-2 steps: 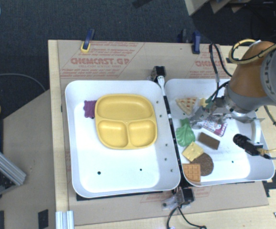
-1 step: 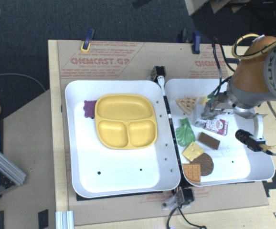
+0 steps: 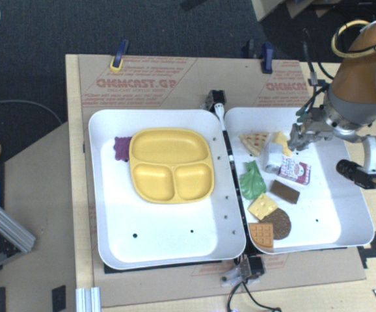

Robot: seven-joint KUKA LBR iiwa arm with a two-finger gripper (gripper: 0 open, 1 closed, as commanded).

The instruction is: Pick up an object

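Observation:
My gripper (image 3: 296,139) hangs over the upper middle of the right bin (image 3: 344,203), below the orange-banded wrist. Directly beside it on its left lie a small yellow piece (image 3: 280,138) and a grey-silver object (image 3: 272,156). A pink-and-white packet (image 3: 295,171) lies just below the gripper. Further left and lower lie a pizza slice (image 3: 254,142), a green leaf (image 3: 252,181), a brown bar (image 3: 284,192), a cheese wedge (image 3: 262,207), a round brown cookie (image 3: 279,223) and a waffle (image 3: 261,234). I see nothing lifted off the bin floor.
The left bin (image 3: 116,226) holds a yellow divided plate (image 3: 172,164) with a purple item (image 3: 121,148) at its left edge. A black part of the arm (image 3: 354,172) juts over the right bin's right side. Blue clamps (image 3: 267,57) sit on the bench's far edge.

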